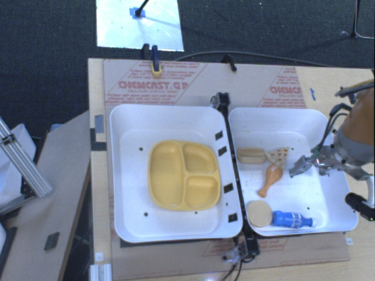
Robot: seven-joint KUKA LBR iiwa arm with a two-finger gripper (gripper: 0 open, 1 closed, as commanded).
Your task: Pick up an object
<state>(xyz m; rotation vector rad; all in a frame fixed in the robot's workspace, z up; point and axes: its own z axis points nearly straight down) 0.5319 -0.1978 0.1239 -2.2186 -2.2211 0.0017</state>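
The right bin [319, 124] holds several toy foods. A tan bread roll [251, 155] lies beside a small waffle piece [279, 154]. Below them an orange-brown drumstick [270, 180] lies at a slant. A round tan disc [259, 213] and a blue bottle [292, 219] on its side rest near the front wall. My gripper [300, 166] hovers low over the bin's right half, just right of the drumstick and waffle, and nothing shows in its grasp. A yellow divided plate [184, 174] fills the middle of the left bin [129, 157].
Black clips [223, 151] run down the wall shared by the two bins. The arm's grey wrist [351, 148] reaches in over the right bin's right wall. Brown board [176, 81] lies behind the bins, with a blue and yellow clamp [154, 60] at its back edge.
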